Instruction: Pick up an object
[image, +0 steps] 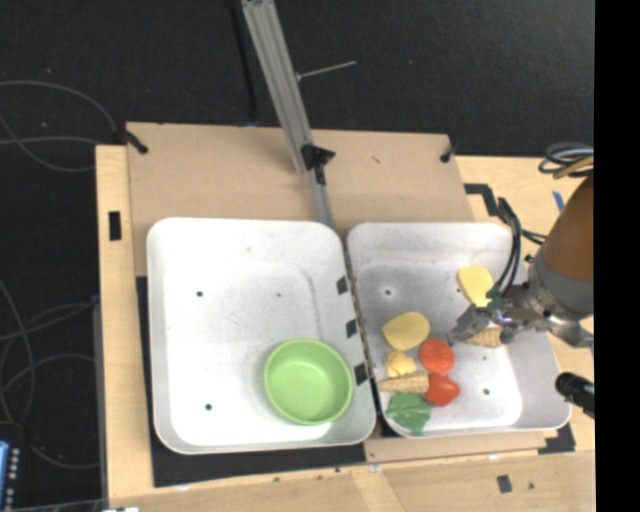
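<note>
The pincer sat low in the right bin, and honestly I couldn't tell how it was set. A yellow piece lay just above it, while another yellow piece and a red one sat just left.

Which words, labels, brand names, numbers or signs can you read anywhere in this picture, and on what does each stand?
None can be read.
The green bowl, the left bin, the right bin, the small toys beside the hand and the brown board all look plain, without print.
</note>
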